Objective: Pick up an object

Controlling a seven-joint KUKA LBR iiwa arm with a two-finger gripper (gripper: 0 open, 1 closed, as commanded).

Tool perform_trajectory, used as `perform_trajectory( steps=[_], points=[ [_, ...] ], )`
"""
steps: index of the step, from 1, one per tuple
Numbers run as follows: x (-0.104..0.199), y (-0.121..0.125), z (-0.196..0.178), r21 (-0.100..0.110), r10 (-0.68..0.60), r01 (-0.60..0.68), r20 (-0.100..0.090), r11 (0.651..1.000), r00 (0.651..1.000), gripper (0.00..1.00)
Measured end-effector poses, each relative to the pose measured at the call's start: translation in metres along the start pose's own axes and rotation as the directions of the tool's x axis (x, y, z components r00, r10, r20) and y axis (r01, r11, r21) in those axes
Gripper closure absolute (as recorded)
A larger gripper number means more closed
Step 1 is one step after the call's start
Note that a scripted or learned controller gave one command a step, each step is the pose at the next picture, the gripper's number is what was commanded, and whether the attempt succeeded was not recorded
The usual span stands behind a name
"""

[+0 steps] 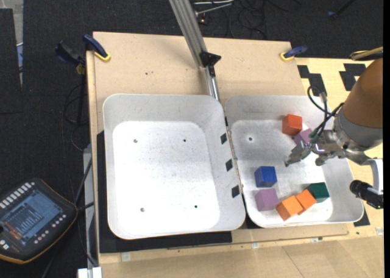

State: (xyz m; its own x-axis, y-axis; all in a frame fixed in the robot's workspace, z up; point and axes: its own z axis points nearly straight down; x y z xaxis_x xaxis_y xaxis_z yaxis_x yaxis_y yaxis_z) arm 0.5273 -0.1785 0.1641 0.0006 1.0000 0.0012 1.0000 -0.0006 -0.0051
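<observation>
Orange cube (pixel 292 124): nearest candidate for the pick, lying in the right bin (pixel 244 206) at its 1 o'clock corner, just beside a pale purple piece (pixel 302 137) at the cube's 5 o'clock; gripper (pixel 300 155) low over the bin's middle, at the cube's 6 o'clock, apart from it; whether the gripper is open, closed or holding anything cannot be told at this size. Other stock, same bin: blue cube (pixel 265 176) at 7 o'clock of the gripper; purple cube (pixel 266 199) below it; orange block (pixel 291 205) and green block (pixel 318 192) at 6 o'clock, these two touching. Left bin (pixel 116 149): white, speckled. Risks, as judged: the cube and purple piece sit so close that a descent may nudge one into the other or catch both; a closure on a corner would likely let the cube slip out. Obscured: the purple piece is partly covered by the gripper, its shape unclear; the arm (pixel 365 112) is cut off at 3 o'clock.
</observation>
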Motion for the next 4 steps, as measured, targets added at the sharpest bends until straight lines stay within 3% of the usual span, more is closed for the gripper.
perform_trajectory(
  steps=[1, 2, 4],
  points=[
    [0.002, 0.003, 0.064, 0.001, 0.000, 0.000, 0.000, 1.000, 1.000, 0.00],
    [0.001, 0.005, 0.050, -0.006, 0.000, 0.000, 0.002, 1.000, 1.000, 1.00],
    [0.002, 0.009, -0.059, -0.012, -0.004, 0.004, 0.004, 1.000, 1.000, 1.00]
  ],
)
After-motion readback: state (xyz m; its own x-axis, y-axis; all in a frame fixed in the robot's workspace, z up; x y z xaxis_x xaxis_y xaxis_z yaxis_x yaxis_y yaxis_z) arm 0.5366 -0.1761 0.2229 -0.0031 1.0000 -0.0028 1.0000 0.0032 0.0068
